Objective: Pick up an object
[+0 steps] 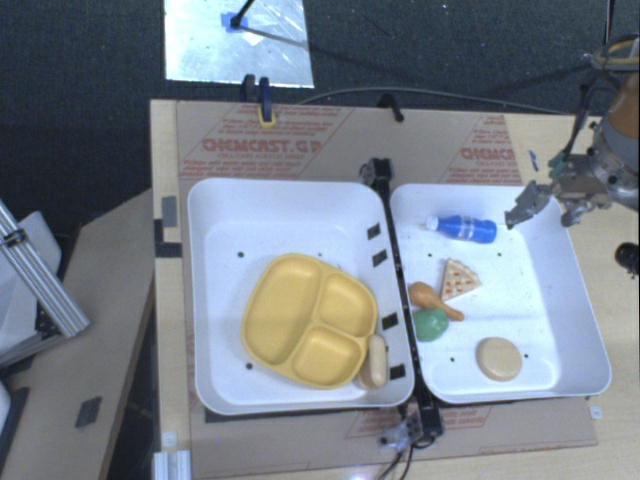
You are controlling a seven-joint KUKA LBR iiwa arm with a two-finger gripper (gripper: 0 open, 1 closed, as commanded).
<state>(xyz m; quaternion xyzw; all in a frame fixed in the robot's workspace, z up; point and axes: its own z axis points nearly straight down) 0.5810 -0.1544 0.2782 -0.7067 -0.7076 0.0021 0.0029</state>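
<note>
The two-finger gripper (545, 209) hangs over the upper right corner of the right shallow white bin (575, 298), its fingers spread apart with nothing between them. Just to its left in that bin lies a blue plastic bottle with a white cap (463, 228) on its side. Below the bottle rests a triangular pizza-slice toy (459, 280), then an orange drumstick-like piece (433, 299), possibly touching a small green round object (431, 325). A tan round cookie-shaped disc (499, 358) sits near the front. The left white bin (215, 268) holds a yellow divided plastic tray (310, 320) and a pale oblong bread-like piece (375, 360) beside it.
</note>
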